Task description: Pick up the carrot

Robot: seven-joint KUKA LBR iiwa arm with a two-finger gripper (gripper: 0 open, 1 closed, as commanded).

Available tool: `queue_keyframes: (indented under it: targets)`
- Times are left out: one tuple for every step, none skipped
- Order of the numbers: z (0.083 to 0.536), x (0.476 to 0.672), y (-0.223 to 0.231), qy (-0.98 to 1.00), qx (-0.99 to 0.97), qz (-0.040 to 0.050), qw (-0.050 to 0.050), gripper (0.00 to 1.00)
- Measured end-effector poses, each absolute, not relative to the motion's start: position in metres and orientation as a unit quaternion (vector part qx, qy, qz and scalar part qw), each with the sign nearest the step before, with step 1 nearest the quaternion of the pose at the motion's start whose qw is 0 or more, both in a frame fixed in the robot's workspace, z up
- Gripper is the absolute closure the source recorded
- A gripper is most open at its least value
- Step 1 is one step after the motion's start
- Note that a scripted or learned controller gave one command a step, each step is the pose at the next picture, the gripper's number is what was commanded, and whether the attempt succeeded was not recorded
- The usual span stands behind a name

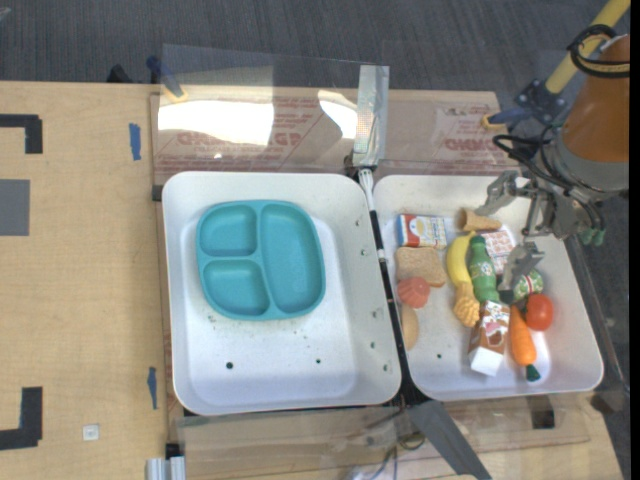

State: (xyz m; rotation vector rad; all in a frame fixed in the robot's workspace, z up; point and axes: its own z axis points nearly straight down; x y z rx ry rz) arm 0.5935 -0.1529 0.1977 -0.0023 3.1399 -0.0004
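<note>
Clutter is the main hazard here. The carrot (522, 339) lies near the front right corner of the right bin (580, 373), its green tip pointing to the front, and it is hemmed in: a tomato (539, 311) touches its upper end, and a small carton (489, 336) lies just beside it on the left. Fingers coming down carelessly could land on the tomato or the carton, or nudge the carrot so that it rolls aside — it looks smooth and tapered, so a pinch near the thin end would likely squirt it out. The bin wall close by on the right leaves little room for the outer finger.

The gripper (522, 218) hangs over the back part of the same bin, its fingers spread apart and holding nothing. One fingertip (525, 260) reaches down near a green bottle (483, 271), beside a banana (458, 261). The carrot sits toward the front from the fingers, apart from them, with the tomato in between — so the gripper would need to shift forward before descending. The left bin holds a teal tray (262, 259).
</note>
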Motion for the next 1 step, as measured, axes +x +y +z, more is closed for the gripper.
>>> queue_keyframes:
  targets:
    - [0.1198,0.5355,-0.1716,0.998,0.059,0.0005,0.008,0.0]
